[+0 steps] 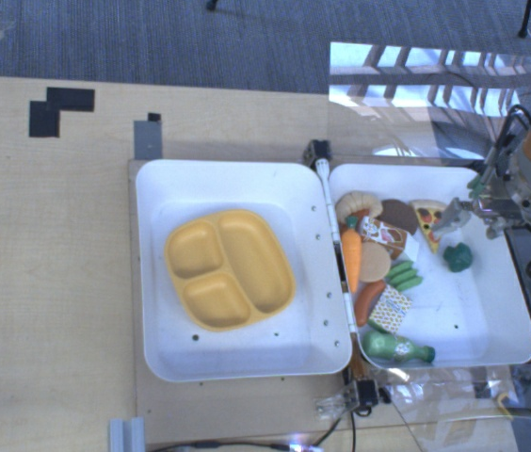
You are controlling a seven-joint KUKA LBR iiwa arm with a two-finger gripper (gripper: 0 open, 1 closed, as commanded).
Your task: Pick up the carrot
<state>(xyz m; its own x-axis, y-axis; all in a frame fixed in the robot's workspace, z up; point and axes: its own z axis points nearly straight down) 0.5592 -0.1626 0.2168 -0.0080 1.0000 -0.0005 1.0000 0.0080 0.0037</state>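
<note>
The carrot (351, 260) is orange with a green top and lies lengthwise along the left wall of the right bin (491, 337), among other toy foods. My gripper (471, 222) hangs over the far right part of that bin, above a green broccoli piece (458, 256) and next to a pizza slice (427, 220). It is open, with nothing between its fingers. The carrot is well to its left, about a third of the bin's width away.
Around the carrot lie a bread piece (358, 203), a brown round piece (396, 215), a red-orange sausage shape (369, 300), green pods (404, 275) and a green bottle (396, 348). The left bin (162, 347) holds a yellow divided plate (230, 267).
</note>
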